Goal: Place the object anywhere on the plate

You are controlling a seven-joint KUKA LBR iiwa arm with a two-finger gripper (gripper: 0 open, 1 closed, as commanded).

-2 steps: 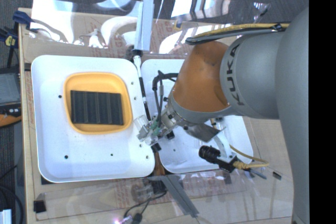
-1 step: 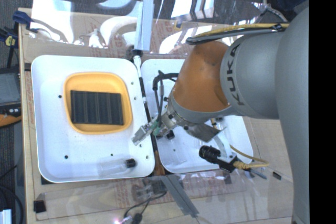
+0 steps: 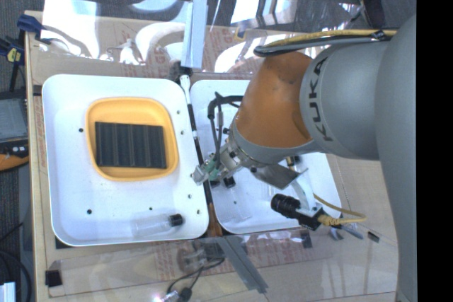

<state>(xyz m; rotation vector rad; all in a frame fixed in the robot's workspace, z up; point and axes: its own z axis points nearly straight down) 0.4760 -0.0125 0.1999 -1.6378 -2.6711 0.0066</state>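
"KUKA" lettering on grey arm (image 3: 354, 81)

The gripper (image 3: 209, 172) hangs over the bins' divide, near the yellow plate (image 3: 131, 138).

Yellow plate (image 3: 161, 114) with dark ribbed centre; white bins (image 3: 64, 152); grey arm (image 3: 368, 95), orange band (image 3: 272, 102).

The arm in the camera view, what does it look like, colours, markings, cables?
The arm is a thick, rounded grey body with KUKA lettered in darker grey on its side. A broad orange band wraps it above the wrist. A yellow-and-black cable runs along its top, and black cables loop near the wrist. The gripper is small, metallic and dark.
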